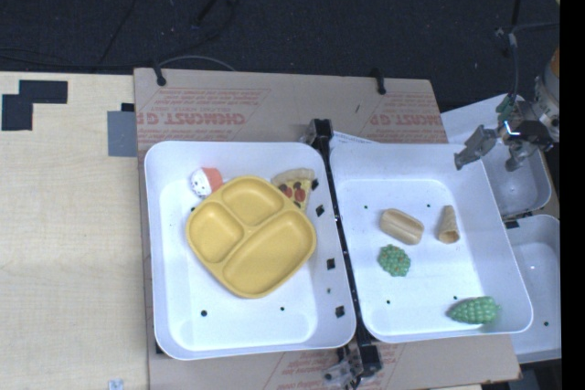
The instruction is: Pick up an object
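Tan oblong bread-roll toy (401,226) lies in right white bin (475,196), w/ beige cone (447,224) beside it, green broccoli toy (394,260) below. Grey two-finger gripper (498,146) hangs past bin's upper-right corner, jaws spread, nothing btwn them.

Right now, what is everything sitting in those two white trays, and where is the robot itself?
White bins: 2, side by side on the bench; left bin, right bin.
Divided plate: 1, yellow, middle of left bin.
Pizza slice toy: 1, tan with red spots, at plate's upper right edge.
Small toy: 1, white and orange, at plate's upper left edge.
Bread roll: 1, tan, centre of right bin.
Cone: 1, tan, right of the roll.
Broccoli piece: 1, green, below the roll.
Bumpy green piece: 1, right bin's lower right corner.
Hand: 1, grey, beyond right bin's upper right corner.
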`<state>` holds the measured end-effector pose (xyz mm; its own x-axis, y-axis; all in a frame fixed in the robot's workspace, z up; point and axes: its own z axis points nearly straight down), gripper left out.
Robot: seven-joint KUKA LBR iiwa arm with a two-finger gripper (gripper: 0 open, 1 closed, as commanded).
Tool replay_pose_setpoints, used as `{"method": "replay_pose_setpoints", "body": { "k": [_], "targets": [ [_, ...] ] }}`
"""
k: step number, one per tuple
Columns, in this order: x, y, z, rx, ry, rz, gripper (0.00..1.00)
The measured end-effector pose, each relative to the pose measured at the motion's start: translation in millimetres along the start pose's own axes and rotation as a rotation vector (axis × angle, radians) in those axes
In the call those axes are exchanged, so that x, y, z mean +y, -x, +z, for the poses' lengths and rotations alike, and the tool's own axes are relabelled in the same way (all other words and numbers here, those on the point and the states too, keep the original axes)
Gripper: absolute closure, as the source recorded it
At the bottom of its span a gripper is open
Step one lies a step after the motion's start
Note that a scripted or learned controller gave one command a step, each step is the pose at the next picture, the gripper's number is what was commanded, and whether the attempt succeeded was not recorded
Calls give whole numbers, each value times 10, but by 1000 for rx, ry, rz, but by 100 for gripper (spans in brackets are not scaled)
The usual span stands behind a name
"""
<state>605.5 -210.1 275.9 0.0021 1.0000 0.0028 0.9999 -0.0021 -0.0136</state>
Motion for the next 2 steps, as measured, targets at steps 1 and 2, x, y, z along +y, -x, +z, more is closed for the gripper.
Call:
{"method": "replay_pose_setpoints", "body": {
  "k": [1,2],
  "targets": [
    [19,-5,-73,-2,11,-2,0],
    [-2,-79,395,-1,7,-2,0]
  ]
}}
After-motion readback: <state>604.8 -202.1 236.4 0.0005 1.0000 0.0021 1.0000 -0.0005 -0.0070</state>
